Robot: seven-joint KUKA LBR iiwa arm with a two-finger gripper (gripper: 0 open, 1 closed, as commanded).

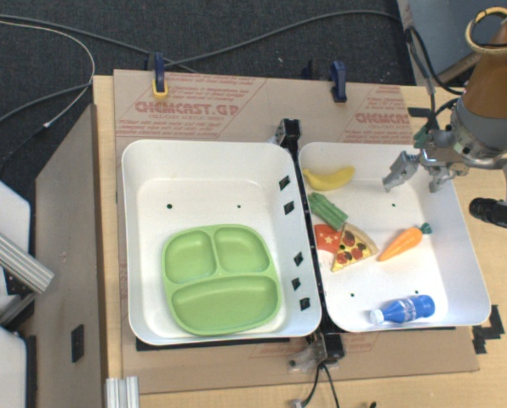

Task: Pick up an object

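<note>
The right bin (458, 262) holds a yellow banana (328, 178), a green vegetable piece (327, 206), a red piece (325, 237), a pizza slice (354, 247), an orange carrot (401, 243) and a small blue bottle (403, 309). My gripper (417, 175) hangs over the far right part of this bin, right of the banana and above the carrot. Its fingers (395, 173) are spread open, and nothing sits between them.
The left bin (151, 185) carries a green divided plate (222, 277) in its near half. A black divider with clips (294, 219) runs between the bins. Cardboard with two clamps (253, 100) lies under both bins.
</note>
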